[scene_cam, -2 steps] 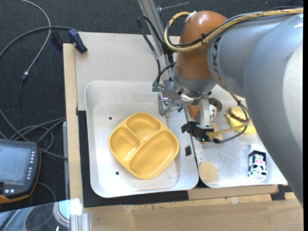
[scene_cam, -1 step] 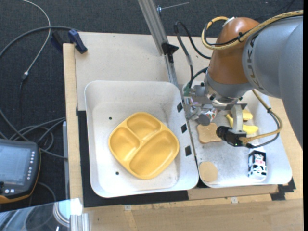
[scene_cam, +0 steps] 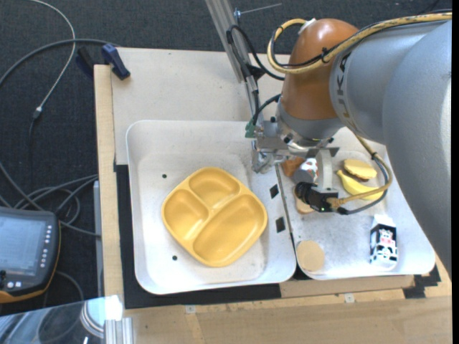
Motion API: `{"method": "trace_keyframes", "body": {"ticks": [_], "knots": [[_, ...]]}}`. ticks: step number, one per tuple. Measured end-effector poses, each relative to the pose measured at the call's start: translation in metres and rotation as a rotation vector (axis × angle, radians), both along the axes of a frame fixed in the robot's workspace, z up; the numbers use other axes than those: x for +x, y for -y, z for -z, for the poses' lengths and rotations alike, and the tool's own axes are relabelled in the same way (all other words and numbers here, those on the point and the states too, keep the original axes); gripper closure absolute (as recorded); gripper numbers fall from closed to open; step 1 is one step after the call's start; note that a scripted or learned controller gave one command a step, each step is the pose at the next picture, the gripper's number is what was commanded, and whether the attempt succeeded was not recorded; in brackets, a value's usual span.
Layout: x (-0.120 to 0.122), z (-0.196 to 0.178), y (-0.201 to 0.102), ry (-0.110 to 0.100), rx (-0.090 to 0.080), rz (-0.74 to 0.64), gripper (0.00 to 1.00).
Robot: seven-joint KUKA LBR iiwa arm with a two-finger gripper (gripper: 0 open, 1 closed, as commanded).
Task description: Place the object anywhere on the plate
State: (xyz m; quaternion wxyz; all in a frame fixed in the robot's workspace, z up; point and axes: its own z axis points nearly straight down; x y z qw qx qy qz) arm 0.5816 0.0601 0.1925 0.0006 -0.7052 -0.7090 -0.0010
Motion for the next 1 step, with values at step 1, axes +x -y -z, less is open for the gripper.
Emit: {"method": "trace_keyframes", "body": {"ticks": [1], "knots": [[0.0436,-0.0687,-0.0366,0.01,0.0,-0.001,1.0]]}}
